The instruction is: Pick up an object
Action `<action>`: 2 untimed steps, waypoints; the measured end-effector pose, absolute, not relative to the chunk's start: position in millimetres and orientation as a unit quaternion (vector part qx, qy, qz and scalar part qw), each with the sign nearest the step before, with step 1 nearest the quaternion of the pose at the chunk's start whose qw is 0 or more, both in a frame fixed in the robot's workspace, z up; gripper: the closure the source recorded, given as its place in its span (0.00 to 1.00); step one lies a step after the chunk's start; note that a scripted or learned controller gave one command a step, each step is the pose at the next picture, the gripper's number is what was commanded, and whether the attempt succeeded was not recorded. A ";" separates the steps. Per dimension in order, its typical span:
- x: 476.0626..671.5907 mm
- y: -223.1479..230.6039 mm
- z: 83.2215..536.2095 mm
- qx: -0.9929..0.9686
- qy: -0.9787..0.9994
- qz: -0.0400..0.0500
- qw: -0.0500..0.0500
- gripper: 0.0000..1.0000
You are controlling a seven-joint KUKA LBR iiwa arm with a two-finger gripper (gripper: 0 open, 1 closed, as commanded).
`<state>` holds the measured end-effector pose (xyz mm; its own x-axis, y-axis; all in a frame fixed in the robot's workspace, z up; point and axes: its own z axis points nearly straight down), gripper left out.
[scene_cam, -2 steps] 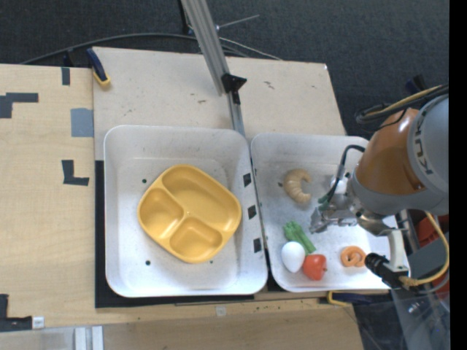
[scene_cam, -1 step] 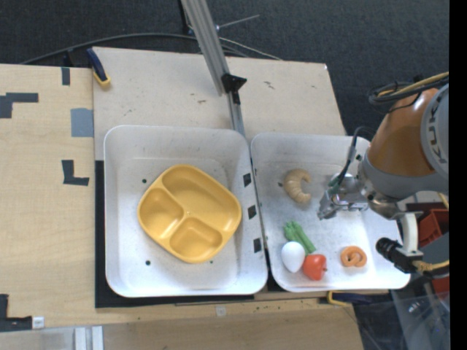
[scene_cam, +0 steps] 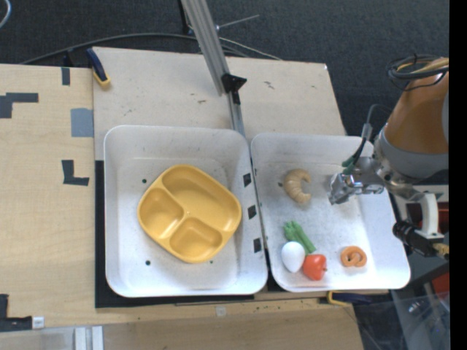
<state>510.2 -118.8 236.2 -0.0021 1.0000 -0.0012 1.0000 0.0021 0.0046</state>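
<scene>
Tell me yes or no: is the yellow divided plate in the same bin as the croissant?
No. The yellow divided plate lies in the left bin, while the croissant lies in the right bin.

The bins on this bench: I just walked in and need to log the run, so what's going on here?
A robot arm reaches in from the right over the right bin, its gripper low beside a croissant and apart from it. Nothing shows between its fingers, so nothing is picked up yet. Nearer the front of that bin lie a white egg, a red tomato, a green vegetable and an orange pretzel. The left bin holds a yellow divided plate.
</scene>
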 end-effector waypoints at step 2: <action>511.1 -64.0 272.8 0.705 0.710 0.000 -0.001 1.00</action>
<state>511.1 -64.0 272.8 -0.0070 1.0000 0.0017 1.0000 0.0070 -0.0010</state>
